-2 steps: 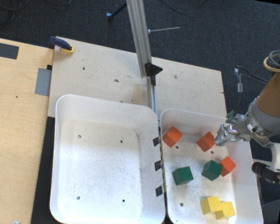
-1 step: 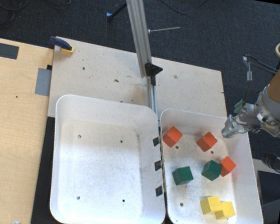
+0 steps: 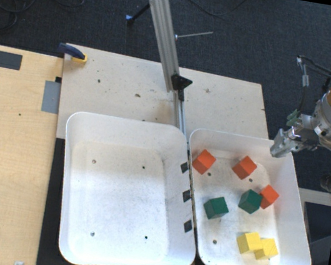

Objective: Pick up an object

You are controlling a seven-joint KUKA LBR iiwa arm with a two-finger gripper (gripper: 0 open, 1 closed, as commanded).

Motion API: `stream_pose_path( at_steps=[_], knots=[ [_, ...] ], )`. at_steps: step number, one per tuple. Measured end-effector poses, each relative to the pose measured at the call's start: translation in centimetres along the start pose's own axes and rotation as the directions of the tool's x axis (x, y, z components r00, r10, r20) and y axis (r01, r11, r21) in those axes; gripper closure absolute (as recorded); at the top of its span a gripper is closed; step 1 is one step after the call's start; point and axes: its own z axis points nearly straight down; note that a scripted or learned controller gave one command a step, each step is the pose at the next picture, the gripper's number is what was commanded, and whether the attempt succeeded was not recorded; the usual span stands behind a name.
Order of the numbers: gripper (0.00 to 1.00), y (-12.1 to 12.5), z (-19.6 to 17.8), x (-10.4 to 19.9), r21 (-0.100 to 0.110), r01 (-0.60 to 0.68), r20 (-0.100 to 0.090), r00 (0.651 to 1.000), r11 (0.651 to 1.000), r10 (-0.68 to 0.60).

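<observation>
The right bin (image 3: 297, 247) holds several blocks. Two orange cubes (image 3: 204, 161) (image 3: 245, 167) lie near its far side, and a third orange cube (image 3: 269, 196) sits against a dark green cube (image 3: 250, 201). Another green cube (image 3: 216, 207) rests near the bin's middle. A yellow block (image 3: 257, 245) lies near the front. My gripper (image 3: 282, 145) hangs above the far right corner of this bin, away from all the blocks, with nothing seen between its fingers.
The left bin (image 3: 68, 219) sits beside the right one, with black clips along the shared edge. A slanted aluminium bar (image 3: 167, 37) rises behind the bins. A blue and yellow clamp (image 3: 73, 52) lies at the bench's far left corner.
</observation>
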Motion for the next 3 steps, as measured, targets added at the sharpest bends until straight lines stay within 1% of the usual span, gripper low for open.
stream_pose_path(
  at_steps=[1,2,3],
  knots=[
    [1.0,-1.2,0.2,4.1,0.006,0.0,-0.003,1.0,1.0,0.0],
    [1.0,-3.2,1.7,9.0,0.008,0.0,-0.004,1.0,1.0,0.0],
    [1.0,-4.7,1.1,14.5,0.007,0.001,-0.003,1.0,1.0,-0.001]
  ],
)
